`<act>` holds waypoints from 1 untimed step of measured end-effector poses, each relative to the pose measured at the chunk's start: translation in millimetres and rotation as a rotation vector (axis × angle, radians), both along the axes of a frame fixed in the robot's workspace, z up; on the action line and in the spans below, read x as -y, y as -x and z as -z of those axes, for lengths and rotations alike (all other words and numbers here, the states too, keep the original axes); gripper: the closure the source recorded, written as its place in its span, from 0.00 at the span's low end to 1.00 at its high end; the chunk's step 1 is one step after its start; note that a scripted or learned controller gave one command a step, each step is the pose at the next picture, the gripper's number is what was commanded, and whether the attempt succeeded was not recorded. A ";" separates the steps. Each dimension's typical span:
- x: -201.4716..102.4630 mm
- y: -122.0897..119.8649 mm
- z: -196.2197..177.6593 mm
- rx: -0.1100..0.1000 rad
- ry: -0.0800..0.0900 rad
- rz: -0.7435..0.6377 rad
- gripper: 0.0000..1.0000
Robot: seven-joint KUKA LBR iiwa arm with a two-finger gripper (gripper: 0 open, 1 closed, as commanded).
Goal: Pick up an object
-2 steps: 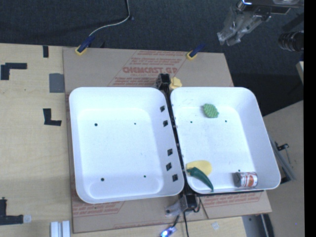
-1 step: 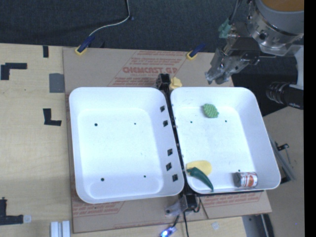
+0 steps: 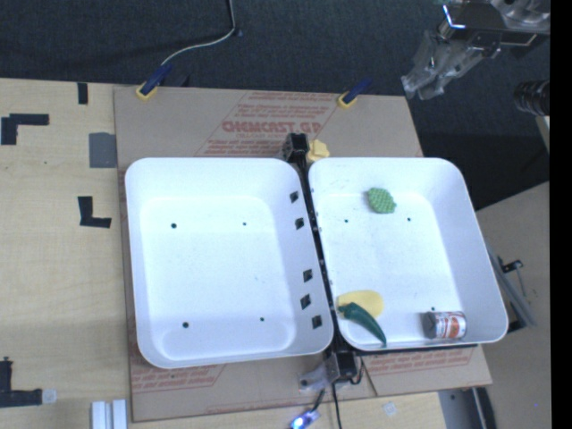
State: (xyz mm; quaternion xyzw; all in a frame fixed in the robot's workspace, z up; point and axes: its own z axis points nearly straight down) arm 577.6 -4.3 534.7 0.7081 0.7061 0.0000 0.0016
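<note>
Tabletop (image 3: 54, 239) carries two white bins. From my station, the claw (image 3: 432, 71) hangs at upper right, off the bins (I cannot tell its state). Right bin (image 3: 474, 239) holds a green ball (image 3: 382, 200), a can (image 3: 444, 326) and a green-and-yellow piece (image 3: 362, 311) along its lower edge.

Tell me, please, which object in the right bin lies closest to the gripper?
The round green textured piece, alone near the bin's far wall; the others lie along the near edge.
</note>
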 end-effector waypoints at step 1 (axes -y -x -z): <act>91.6 -6.7 0.4 -0.003 0.001 0.005 1.00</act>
